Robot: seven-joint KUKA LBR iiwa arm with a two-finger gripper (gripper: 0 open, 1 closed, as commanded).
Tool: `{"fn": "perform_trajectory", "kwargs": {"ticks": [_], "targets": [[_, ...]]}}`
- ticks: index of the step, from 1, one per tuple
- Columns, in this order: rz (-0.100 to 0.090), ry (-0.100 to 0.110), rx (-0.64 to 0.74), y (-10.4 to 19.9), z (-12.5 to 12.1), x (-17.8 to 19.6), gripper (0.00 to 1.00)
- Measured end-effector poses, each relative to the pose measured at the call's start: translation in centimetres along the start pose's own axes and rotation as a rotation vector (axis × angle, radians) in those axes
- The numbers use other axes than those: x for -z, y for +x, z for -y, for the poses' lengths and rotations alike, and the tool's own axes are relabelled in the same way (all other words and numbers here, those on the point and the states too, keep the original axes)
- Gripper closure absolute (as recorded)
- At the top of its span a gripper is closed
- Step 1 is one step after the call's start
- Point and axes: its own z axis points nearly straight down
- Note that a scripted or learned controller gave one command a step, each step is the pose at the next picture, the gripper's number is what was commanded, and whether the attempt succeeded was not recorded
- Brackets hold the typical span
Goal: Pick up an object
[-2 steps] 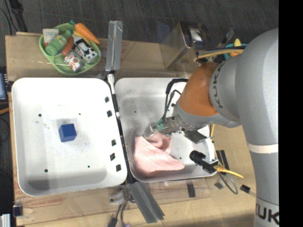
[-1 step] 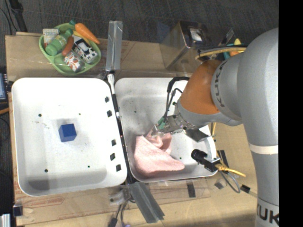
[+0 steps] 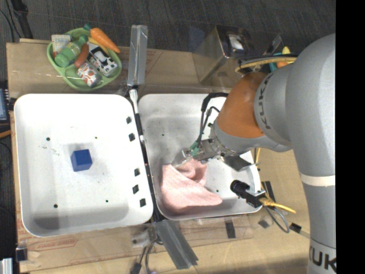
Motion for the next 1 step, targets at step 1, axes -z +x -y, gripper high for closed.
{"fn": "perform_trajectory", "kwargs": {"ticks": [1], "targets": [[-0.002,-0.003,-0.024,-1.51,1.71,1.26,0.0]]}}
